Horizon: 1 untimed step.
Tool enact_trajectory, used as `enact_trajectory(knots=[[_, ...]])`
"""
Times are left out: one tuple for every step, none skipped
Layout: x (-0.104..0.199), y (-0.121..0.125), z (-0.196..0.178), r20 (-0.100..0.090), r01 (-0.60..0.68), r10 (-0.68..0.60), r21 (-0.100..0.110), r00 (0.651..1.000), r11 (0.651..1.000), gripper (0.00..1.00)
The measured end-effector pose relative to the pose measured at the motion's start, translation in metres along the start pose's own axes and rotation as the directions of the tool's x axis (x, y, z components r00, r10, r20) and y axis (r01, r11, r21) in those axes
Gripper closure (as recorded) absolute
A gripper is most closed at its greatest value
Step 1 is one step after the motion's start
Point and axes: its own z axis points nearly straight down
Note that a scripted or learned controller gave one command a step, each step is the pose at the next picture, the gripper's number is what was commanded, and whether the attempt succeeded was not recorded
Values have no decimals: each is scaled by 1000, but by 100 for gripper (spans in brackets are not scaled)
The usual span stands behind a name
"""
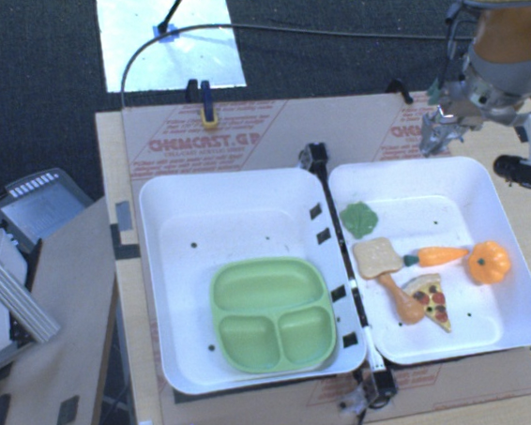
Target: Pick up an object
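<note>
The right bin (450, 173) holds several toy foods: a green leafy piece (358, 217), a slice of bread (378, 256), a carrot (437, 256), an orange pumpkin (488, 263), a pizza slice (430, 300) and a drumstick-like piece (403, 301). My gripper (436, 132) hangs above the back edge of the right bin, near its far right corner, well away from the foods. Nothing shows between its fingers.
The left bin (232, 206) holds a green three-compartment plate (272, 314) toward its front. A black divider with clips (334, 237) runs between the bins. A cable crosses the dark floor behind the bench. Equipment stands on a table at left.
</note>
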Motion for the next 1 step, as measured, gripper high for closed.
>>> enact_trajectory(knots=[[0, 1, -12, -2, 1, -1, 6, 1000, 1000, 100]])
